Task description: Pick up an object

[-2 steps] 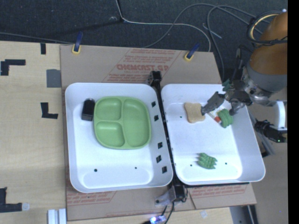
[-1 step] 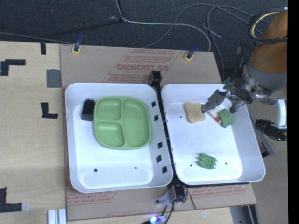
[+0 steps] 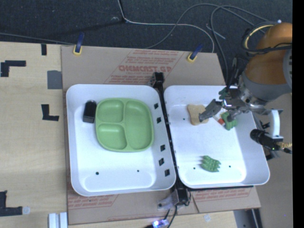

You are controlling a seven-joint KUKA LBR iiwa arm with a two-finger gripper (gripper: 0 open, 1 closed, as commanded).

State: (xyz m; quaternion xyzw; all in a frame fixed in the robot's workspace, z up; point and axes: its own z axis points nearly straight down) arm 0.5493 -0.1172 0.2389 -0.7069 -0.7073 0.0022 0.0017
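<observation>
Arm [image 3: 266, 56] is reaching in from the right side of the camera view, upper part crossing the top right corner. Orange band is showing high up, near the corner, with the grey wrist housing sitting just below it. Wrist is angling down and to the left. Gripper [image 3: 219, 113] is hanging off the wrist's lower left. One dark finger [image 3: 210, 111] is slanting out to the lower left; the other finger is not reading clearly against the clutter at the wrist. Whether the fingers are parted or closed is not readable from this angle.
</observation>
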